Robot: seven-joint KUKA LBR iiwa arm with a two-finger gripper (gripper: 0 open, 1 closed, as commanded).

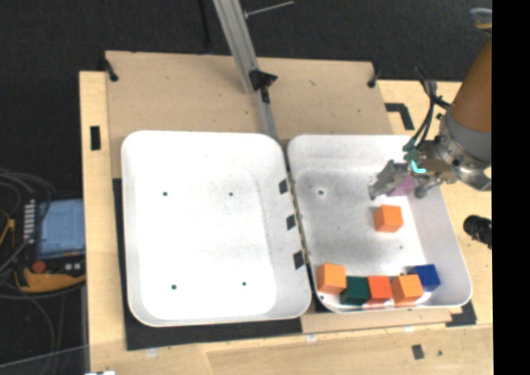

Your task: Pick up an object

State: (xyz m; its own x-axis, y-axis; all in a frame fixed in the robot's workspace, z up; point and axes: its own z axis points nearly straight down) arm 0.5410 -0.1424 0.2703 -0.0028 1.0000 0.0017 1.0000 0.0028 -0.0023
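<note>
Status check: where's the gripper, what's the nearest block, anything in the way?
Gripper over right bin, nothing seen between its fingers. Lone orange block just below it, untouched. Other blocks along the near wall, well apart.

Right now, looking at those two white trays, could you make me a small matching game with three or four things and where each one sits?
Things:
1. lone orange block
2. blue block
3. green block
4. gripper

Places:
A. far right end of the row along the right bin's near wall
B. above the lone orange block, over the right bin
C. by itself in the middle of the right bin
D. in the near row, second from the left

Pairs: 1-C, 2-A, 3-D, 4-B
</note>
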